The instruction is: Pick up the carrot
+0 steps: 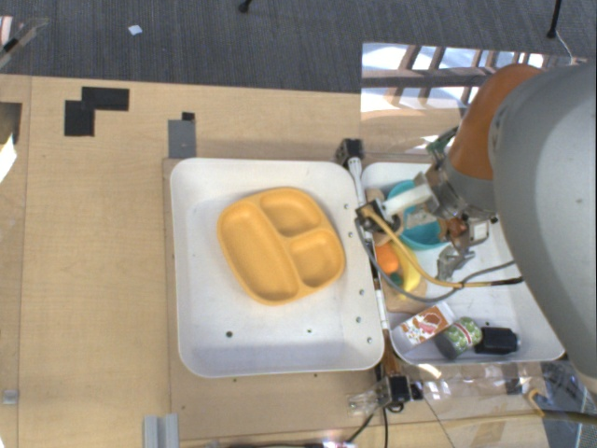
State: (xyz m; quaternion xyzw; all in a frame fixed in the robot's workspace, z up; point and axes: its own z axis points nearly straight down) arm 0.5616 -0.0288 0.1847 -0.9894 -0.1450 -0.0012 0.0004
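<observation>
Two white bins sit side by side on the surface (93,250). The left bin (205,343) holds a yellow divided plate (280,244). The right bin (485,351), at three o'clock from it, is crowded. The carrot (387,259) shows as a small orange patch by that bin's left wall, mostly hidden, so its long axis cannot be made out. At five o'clock from it lie a red-and-white packet (427,326), print too small to read, and a green can (462,336). A teal bowl (417,224) lies at one o'clock. The claw (451,259) hangs over the bin; whether it is apart or together cannot be told.
</observation>
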